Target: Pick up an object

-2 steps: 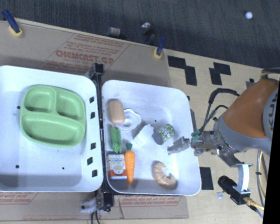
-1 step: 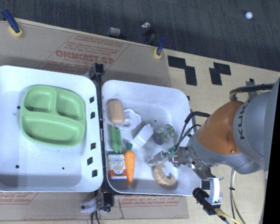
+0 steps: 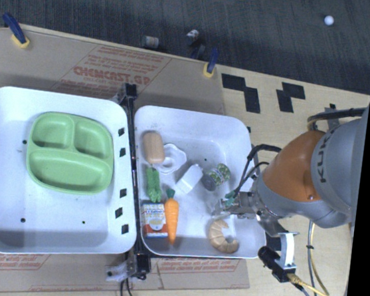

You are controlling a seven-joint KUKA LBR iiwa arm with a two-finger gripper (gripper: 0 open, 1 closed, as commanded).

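Croissant (image 3: 223,236) sits at right bin's (image 3: 195,120) near-right corner, carrot (image 3: 171,219) and juice carton (image 3: 154,219) at near-left. Gripper (image 3: 230,203) low just above croissant by right wall; finger state can't be told.

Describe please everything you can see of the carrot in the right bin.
The carrot is a small toy, plastic by its look, with an orange body and a green leafy top. It lies flat on the floor of the right bin, near the left wall, the tip pointing toward the bin's near edge. Its left side touches a small juice carton. Its leaves lie beside a green vegetable.
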